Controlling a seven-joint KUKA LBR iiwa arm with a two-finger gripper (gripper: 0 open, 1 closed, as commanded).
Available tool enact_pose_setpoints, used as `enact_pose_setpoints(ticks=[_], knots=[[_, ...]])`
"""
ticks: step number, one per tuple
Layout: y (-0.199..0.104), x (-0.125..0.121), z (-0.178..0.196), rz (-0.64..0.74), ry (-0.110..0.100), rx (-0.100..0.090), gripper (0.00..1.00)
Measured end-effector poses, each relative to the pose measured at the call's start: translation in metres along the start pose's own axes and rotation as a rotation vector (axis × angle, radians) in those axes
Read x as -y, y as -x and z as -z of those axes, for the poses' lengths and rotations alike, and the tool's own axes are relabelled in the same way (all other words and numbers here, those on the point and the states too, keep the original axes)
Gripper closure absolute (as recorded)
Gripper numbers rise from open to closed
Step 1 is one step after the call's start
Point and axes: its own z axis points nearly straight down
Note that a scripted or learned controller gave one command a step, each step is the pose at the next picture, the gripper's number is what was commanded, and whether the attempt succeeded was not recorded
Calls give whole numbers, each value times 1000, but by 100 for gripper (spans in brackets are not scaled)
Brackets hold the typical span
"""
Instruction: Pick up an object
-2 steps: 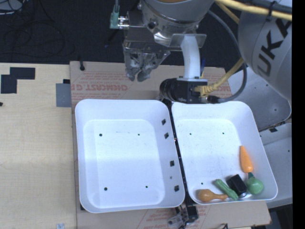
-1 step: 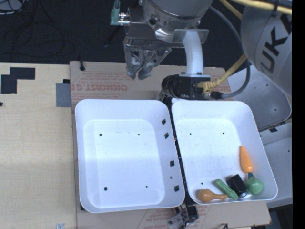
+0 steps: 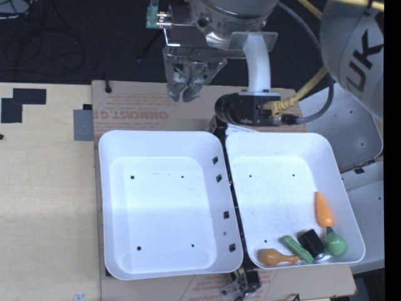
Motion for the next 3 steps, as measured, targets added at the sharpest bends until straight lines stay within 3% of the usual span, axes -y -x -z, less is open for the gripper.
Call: enact_pose_setpoints(ticks=[1, 2, 3], knots=[[158, -47, -37, -39, 11, -2, 100], [98, -96, -27, -17, 16, -7, 100], [29, -113, -26, -14, 15, -8, 100]])
